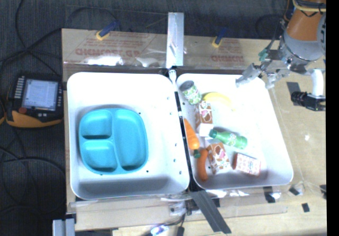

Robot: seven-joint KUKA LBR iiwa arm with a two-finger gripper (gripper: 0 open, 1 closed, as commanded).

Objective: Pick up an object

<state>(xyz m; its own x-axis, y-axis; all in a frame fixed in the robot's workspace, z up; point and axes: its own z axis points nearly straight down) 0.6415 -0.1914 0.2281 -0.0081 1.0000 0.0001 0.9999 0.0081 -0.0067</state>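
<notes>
Where it hangs: claw (255, 74) over the right bin's (277, 123) upper right rim, on the orange-banded arm (304, 23).
Claw state: cannot tell; nothing visible in it.
Nearest objects: banana (218, 99), green can (190, 93).
Further in bin: carrot (191, 133), green bottle (228, 138), small cartons (247, 164).
Left bin: blue divided tray (112, 139).

Bright even overhead light, soft shadows, white bins (159, 84) slightly overexposed
</notes>
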